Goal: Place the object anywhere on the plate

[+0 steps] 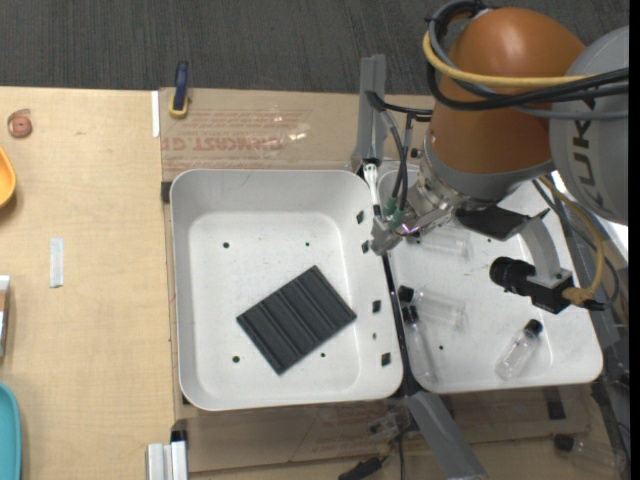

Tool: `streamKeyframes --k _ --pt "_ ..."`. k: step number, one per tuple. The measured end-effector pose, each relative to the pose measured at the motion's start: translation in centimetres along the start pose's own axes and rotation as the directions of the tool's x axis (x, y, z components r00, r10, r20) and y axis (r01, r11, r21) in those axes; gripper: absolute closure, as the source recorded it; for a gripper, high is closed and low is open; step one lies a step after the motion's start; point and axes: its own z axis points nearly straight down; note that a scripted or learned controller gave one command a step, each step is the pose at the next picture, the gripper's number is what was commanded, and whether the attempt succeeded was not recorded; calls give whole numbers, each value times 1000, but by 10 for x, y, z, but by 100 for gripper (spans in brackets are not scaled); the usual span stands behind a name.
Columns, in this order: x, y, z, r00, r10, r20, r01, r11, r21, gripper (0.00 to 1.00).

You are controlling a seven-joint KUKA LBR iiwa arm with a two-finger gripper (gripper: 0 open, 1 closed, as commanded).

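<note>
In the left bin (190,298), a dark grey ribbed plate (297,319) is seen lying flat on the white floor, turned at a slant and set toward the near right part of that bin. To the right, a second white bin (570,368) is placed just beside the first, their rims touching along the middle. In that right bin, a small clear bottle (519,351) with a dark cap is found lying tilted near the near right corner, well apart from the plate. Another clear plastic item (443,314) is seen near the left wall of the right bin; its exact shape cannot be made out. Over the far part of the right bin the grey arm (600,118) with its orange band (505,88) is held, with yellow and black cables looped about it. The end effector (392,230) is lowered near the dividing rims at the far side, but it is largely hidden by the wrist, so whether it is spread or pressed together cannot be told. The bins are carried on a tan surface (80,348), with a cardboard sheet (250,133) lying beyond the left bin.
</note>
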Motion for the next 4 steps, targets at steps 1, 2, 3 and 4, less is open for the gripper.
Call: streamKeyframes --k 1,2,3,4 --pt "-18 -18 53 973 -233 0 233 973 0 100" --pt "18 -6 15 751 -660 4 660 751 -4 100" --pt "-59 -65 -3 320 -947 6 947 320 -2 100" --pt "-25 -31 56 360 -933 3 933 360 -2 100"
